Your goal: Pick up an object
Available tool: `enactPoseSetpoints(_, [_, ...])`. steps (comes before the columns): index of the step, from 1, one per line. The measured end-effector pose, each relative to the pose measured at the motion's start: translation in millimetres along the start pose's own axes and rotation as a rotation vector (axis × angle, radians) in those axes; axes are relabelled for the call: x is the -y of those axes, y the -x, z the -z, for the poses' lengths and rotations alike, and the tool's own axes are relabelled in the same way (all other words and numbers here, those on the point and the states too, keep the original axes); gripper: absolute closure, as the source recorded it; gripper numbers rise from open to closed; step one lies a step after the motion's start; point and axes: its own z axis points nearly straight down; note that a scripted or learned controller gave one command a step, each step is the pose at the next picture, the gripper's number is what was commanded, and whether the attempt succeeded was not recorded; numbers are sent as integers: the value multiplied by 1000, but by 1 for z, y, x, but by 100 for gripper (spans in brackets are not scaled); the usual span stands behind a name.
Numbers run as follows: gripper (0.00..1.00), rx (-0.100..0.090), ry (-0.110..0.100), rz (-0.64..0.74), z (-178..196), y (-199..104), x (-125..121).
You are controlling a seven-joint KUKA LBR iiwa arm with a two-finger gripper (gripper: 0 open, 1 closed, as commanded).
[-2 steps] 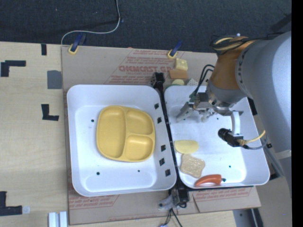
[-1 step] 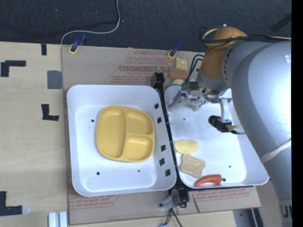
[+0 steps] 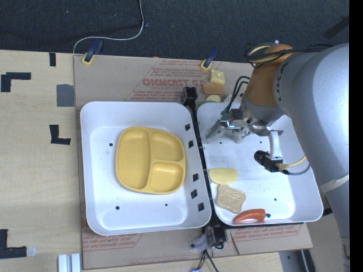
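The tool (image 3: 227,130) hung low over the far part of the right bin (image 3: 295,203), its two metal fingers spread apart with nothing between them. Nearer the camera in that bin lay a pale yellow piece (image 3: 223,175), a tan cracker-like square (image 3: 231,198) and an orange-red piece (image 3: 249,215). The left bin (image 3: 96,169) held a yellow divided plate (image 3: 150,159).
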Motion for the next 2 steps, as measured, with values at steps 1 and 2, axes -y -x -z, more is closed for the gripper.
enactPoseSetpoints(1, [0, 0, -1, 3, -1, -1, -36])
enactPoseSetpoints(2, [0, 0, 0, 0, 0, -2, -8])
